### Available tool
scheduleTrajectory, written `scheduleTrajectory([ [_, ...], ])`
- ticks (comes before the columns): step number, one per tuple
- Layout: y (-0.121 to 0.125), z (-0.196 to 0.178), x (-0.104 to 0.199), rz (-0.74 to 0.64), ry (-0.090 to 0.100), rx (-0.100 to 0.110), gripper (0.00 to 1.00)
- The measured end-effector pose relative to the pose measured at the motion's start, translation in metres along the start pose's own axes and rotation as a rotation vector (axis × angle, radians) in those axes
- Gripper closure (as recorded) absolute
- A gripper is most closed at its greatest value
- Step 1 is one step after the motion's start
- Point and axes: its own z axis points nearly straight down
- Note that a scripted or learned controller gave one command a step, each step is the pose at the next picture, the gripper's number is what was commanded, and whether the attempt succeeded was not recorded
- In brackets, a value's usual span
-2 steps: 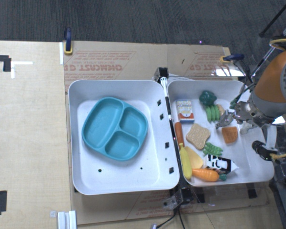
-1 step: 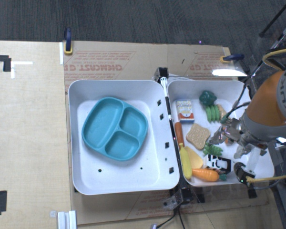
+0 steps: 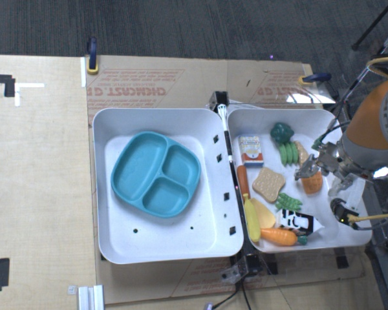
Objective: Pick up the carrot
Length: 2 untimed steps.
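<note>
Because the carrot (image 3: 279, 236) lies at the lower edge of the right bin (image 3: 349, 237), wedged between a banana (image 3: 252, 219) and a black-and-white card (image 3: 297, 222), we risk grabbing a neighbour; we cannot tell how the gripper (image 3: 315, 168), hovering well above-right, stands.

Carrot (image 3: 279, 237): orange, tapered toy with a small green top at its right end, lying flat and roughly horizontal, pointed tip to the left. Sits on the floor of the right bin (image 3: 349, 237) by the near wall, below and left of the hand (image 3: 318, 166), well apart from it, not touching it, not lifted
</note>
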Motion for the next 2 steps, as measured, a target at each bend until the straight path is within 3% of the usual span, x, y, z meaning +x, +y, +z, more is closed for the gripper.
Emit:
scheduleTrajectory([
  [1,0.032,0.005,0.002,-0.134,0.013,0.011,0.0],
  [2,-0.036,-0.198,0.007,-0.009,0.0,-0.004,0.0],
])
